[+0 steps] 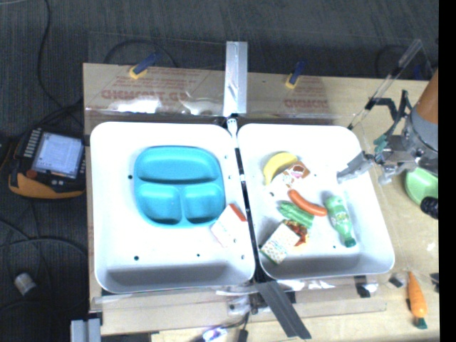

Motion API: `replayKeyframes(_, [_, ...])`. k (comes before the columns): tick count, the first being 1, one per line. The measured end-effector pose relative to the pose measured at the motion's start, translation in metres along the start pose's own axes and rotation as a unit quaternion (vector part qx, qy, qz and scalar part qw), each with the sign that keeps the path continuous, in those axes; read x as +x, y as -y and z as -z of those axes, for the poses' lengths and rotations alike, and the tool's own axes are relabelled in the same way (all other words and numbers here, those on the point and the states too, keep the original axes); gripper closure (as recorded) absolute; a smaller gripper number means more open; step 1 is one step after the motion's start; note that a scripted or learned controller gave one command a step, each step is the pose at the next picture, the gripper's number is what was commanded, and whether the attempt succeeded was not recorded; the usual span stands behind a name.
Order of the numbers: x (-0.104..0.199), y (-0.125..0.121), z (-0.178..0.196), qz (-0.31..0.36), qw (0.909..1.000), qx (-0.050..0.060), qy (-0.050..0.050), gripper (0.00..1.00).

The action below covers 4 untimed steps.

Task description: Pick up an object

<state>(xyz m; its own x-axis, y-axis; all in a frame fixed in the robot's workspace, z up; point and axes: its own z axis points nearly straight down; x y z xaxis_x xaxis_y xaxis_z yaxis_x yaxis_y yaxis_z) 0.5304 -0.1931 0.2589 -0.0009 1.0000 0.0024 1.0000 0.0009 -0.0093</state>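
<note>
Under both white bins (107,212), wooden bench (342,95).

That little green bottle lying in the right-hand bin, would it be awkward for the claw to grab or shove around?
The green bottle lies on its side, and its rounded body would probably roll if nudged sideways. It looks like smooth plastic, so it may slip between two fingers. It seems small and likely light. The hot dog lies close beside it, so a push might shift both.

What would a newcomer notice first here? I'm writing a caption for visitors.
Probably the bright blue divided tray, lying in the left bin. Next, the colourful cluster in the right bin: a yellow banana, an orange sausage and a green bottle. The gripper hangs over that bin's right edge.
</note>
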Motion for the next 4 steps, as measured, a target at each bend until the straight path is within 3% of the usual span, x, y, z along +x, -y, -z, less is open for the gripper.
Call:
replayKeyframes(1, [-0.019, 0.002, -0.147, -0.039, 0.9992, -0.001, -0.002, 0.00])
replayKeyframes(2, [0.015, 0.002, -0.168, -0.012, 0.9998, -0.011, 0.006, 0.00])
replayKeyframes(3, [0.016, 0.003, -0.162, -0.013, 0.9999, -0.009, 0.004, 1.00])
replayKeyframes(4, [0.082, 0.006, -0.063, -0.018, 0.9998, 0.000, 0.001, 1.00])
